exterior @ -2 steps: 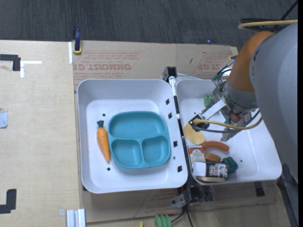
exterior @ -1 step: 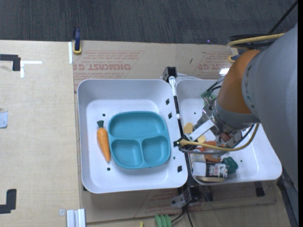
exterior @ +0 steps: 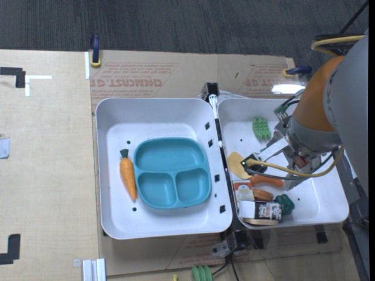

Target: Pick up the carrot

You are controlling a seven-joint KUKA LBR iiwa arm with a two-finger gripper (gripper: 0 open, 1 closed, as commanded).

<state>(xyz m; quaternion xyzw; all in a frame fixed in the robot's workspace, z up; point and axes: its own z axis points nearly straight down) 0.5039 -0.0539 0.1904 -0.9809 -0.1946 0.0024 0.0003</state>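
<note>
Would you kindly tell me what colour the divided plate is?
The divided plate is light blue, in the camera view.

Position: one fixed camera above the bench (exterior: 47,174), looking down at a slant.
Facing: toward the dark floor at the top of the frame — the bench's near edge runs along the bottom.
Distance: far enough to take in both white bins whole, the left bin (exterior: 111,215) near mid-frame and the right bin (exterior: 328,206) toward the right side.
Coverage: bare bench to the left of the bins, cardboard sheet (exterior: 146,78) beneath them.
Arm entry: the grey arm (exterior: 345,98) comes in from the right — large in frame, close under the lens.
</note>
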